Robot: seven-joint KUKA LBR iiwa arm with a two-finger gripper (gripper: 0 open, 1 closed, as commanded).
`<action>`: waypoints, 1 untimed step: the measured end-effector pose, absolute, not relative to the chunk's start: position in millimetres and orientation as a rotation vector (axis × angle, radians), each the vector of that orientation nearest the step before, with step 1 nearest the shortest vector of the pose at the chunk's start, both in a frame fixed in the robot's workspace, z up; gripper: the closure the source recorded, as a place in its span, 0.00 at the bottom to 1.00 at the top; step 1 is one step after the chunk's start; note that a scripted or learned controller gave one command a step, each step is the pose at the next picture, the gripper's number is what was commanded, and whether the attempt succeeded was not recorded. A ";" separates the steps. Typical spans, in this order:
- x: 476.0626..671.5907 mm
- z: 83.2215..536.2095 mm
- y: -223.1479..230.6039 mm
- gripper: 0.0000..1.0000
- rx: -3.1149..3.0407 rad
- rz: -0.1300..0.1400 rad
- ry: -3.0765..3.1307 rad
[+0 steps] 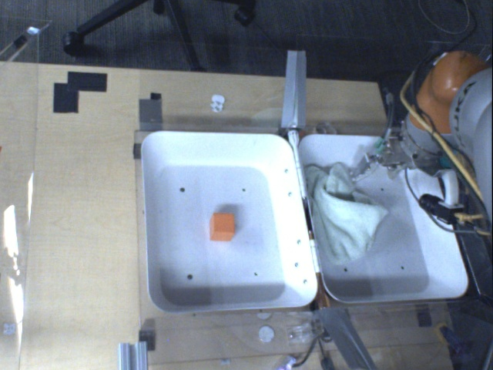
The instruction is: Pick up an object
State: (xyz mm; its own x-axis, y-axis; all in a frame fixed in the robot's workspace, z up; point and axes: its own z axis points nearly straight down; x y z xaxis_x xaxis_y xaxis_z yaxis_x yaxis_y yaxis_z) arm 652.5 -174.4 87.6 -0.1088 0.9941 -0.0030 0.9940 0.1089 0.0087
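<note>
An orange cube (pixel 223 227) lies near the middle of the left white bin (pixel 166 153). A crumpled white cloth (pixel 344 214) fills the left half of the right white bin (pixel 439 276). My gripper (pixel 368 164) hangs over the back of the right bin, at the cloth's upper right edge. The cloth's top corner rises toward it, and whether the two touch is unclear. The grey arm with its orange band (pixel 448 83) comes in from the right.
A metal post (pixel 293 91) stands behind the seam between the bins. Black cables (pixel 439 206) trail from the wrist over the right bin's right side. Office chair legs (pixel 166 6) stand on the floor beyond the bench.
</note>
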 end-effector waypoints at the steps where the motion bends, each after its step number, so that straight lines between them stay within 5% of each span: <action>1: 654.9 100.1 -173.2 1.00 2.084 0.013 2.332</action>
